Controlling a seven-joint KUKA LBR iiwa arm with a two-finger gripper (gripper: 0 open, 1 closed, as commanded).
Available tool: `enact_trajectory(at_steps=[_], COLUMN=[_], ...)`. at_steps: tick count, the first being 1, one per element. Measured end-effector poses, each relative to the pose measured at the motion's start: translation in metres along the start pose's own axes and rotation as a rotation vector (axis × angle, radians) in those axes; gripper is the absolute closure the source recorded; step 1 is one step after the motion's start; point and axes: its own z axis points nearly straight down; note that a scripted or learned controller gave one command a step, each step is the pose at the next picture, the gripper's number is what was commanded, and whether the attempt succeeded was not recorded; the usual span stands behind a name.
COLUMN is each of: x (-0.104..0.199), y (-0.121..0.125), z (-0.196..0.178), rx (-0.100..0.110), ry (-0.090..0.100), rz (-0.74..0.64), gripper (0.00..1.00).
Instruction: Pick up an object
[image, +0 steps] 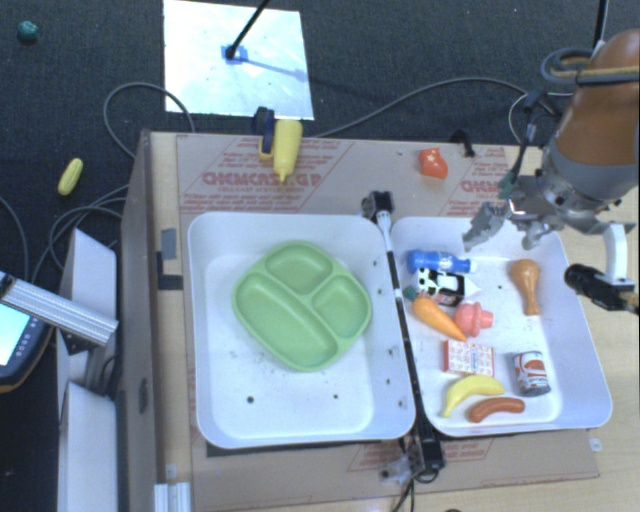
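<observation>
The right bin (585, 345) holds several small toys: a blue tube (440, 262), a black and white cow (441, 286), a carrot (436, 315), a pink piece (477, 319), a tan drumstick (526, 283), a patterned card (469, 356), a small can (531, 372), a banana (469, 390) and a sausage (495, 407). My gripper (506, 230) hangs over the back of this bin, right of the blue tube and left of the drumstick. Its fingers (479, 227) are spread open with nothing between them.
A green divided plate (302, 303) lies in the left bin (215, 400). Behind the bins, a yellow bottle (285, 146) and an orange toy (432, 163) rest on the cardboard. Cables run along the divider (398, 300) between the bins.
</observation>
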Motion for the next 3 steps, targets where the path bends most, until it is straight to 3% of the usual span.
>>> enact_trajectory(at_steps=[1,2,3], x=[-0.032,-0.009,0.010], y=[-0.051,-0.041,-0.060], z=[0.110,0.188,0.188], rx=[0.003,0.001,0.001], ry=[0.000,0.001,0.001], rz=[0.002,0.000,0.001], gripper=[0.00,0.00,0.00])
